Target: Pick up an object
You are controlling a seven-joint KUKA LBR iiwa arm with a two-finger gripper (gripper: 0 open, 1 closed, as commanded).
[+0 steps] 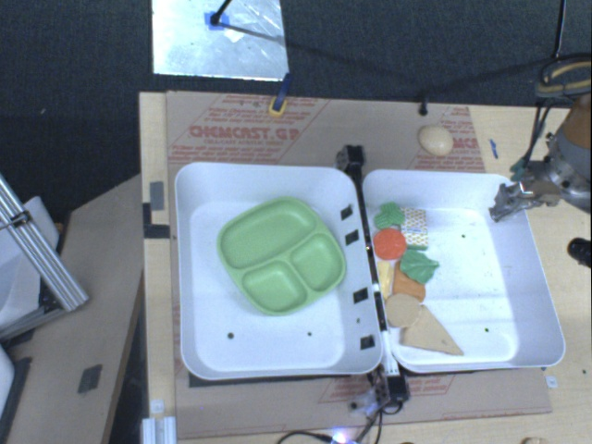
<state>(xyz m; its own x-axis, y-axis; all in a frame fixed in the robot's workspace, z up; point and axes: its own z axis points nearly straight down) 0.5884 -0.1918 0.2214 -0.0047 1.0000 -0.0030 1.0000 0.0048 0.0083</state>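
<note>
Several toy food pieces lie along the left side of the right bin (518, 276): a green leafy piece (388, 215), a red tomato (389, 243), a second green piece (419, 265), an orange piece (408, 288), a tan round piece (401, 311) and a tan wedge (429, 334). My gripper (507, 202) hangs over the bin's upper right edge, well to the right of the food, with nothing seen between its fingers.
The left bin (199, 340) holds a green divided plate (280, 254). A beige egg-shaped object (436, 139) rests on the cardboard behind the right bin. A metal sheet (220, 26) lies at the back left. The arm enters from the right edge.
</note>
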